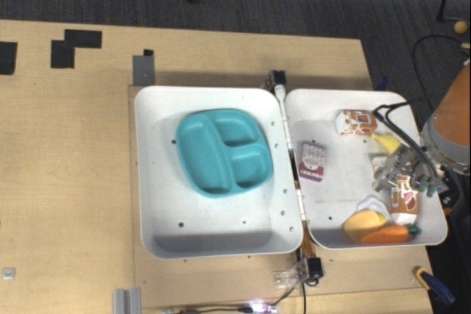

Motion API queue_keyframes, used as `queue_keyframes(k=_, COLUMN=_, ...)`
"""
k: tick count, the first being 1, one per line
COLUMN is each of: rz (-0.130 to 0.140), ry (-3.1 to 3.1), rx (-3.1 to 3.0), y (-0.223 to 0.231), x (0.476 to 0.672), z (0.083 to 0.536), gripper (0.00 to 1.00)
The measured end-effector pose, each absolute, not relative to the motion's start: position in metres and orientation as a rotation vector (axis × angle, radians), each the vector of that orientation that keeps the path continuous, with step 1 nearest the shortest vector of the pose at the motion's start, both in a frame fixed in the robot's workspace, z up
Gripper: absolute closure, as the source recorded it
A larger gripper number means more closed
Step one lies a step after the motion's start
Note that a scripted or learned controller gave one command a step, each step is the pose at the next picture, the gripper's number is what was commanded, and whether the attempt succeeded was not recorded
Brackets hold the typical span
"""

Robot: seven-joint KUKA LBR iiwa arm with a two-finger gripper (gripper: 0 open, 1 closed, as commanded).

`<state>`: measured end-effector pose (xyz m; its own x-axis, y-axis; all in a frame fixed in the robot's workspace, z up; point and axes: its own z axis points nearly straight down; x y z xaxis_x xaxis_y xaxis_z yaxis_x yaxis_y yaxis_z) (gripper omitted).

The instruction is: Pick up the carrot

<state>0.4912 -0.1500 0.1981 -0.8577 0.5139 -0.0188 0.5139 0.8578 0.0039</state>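
The carrot (384,234) is orange with a green tip at its right end. It lies flat along the front wall of the right bin (331,103), near that bin's front right corner. A yellow rounded fruit (366,220) touches its left end. My gripper (392,174) hangs over the right side of the same bin, a short way behind the carrot and apart from it, with black cables running up to the grey and orange arm (447,121). A small red and white carton (405,200) lies between the gripper and the carrot.
The right bin also holds a brown and white carton (355,122) at the back, a yellow piece (383,143) and a purple and white packet (312,160) on the left. A teal divided plate (223,151) lies in the left bin (158,232).
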Motion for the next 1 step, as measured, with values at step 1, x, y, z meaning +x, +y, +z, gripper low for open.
queue_keyframes(k=1, rz=0.001, ry=3.016, rx=0.833, y=-0.1478, x=0.4903, z=0.1952, gripper=0.00)
